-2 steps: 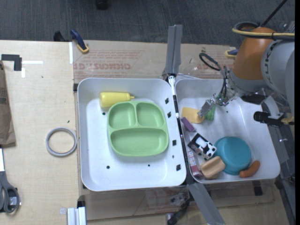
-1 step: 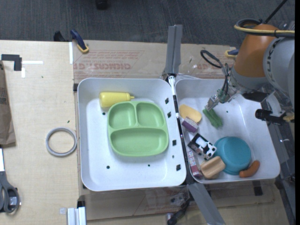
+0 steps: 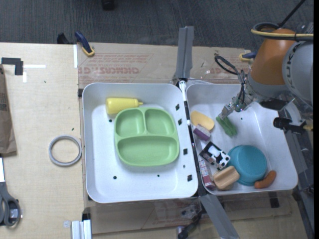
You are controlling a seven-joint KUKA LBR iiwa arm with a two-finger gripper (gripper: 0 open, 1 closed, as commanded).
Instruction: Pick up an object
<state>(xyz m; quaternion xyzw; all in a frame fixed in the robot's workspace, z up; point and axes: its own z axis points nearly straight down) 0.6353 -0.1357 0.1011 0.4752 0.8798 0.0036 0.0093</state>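
- While the arm [image 3: 279,59] reaches over the right bin [image 3: 286,180], the step looks like approach, nothing lifted.
- Pincer [image 3: 230,110] hangs just above the green object [image 3: 228,126]; open or closed, cannot tell.
- Next move, likely: descend and close on it.

Robotics lab, not a home: grey/orange arm [image 3: 279,59] w/ loose cables upper right, two white bins [image 3: 94,148] on a plywood bench [image 3: 40,108], cardboard sheet [image 3: 129,66] at top, tape roll [image 3: 65,150] left, dark carpet [image 3: 149,9] behind.
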